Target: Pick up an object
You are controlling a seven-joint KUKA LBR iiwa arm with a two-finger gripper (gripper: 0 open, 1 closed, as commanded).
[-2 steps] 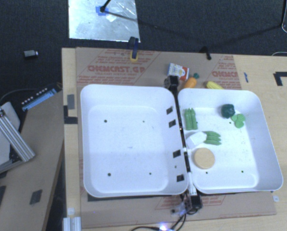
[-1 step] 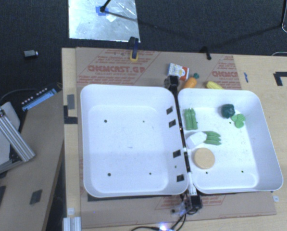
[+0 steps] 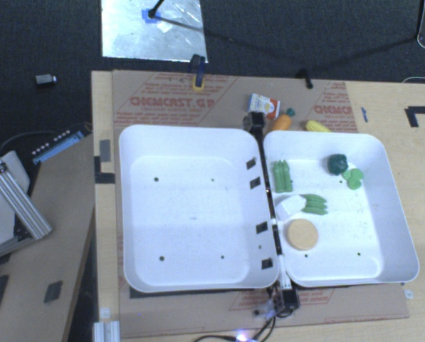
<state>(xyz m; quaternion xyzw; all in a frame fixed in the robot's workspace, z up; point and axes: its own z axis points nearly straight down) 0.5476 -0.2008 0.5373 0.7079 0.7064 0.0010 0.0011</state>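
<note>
Tan round disc [image 3: 302,234] sits nearest, front of right bin [image 3: 394,212], green pea pods [image 3: 315,204] just behind with long axis left-right; gripper state can't tell, arm enters from right.

from my remote station: two white bins sit side by side on the bench. the right bin [image 3: 390,212] holds a tan round disc [image 3: 302,234], a green pod piece [image 3: 315,204], a ridged green piece [image 3: 281,176], a dark green lump [image 3: 337,164] touching a light green piece [image 3: 353,178]. the left bin [image 3: 137,191] lies alongside. an orange item [image 3: 282,122] and a yellow one [image 3: 316,127] rest behind the bins.
</note>
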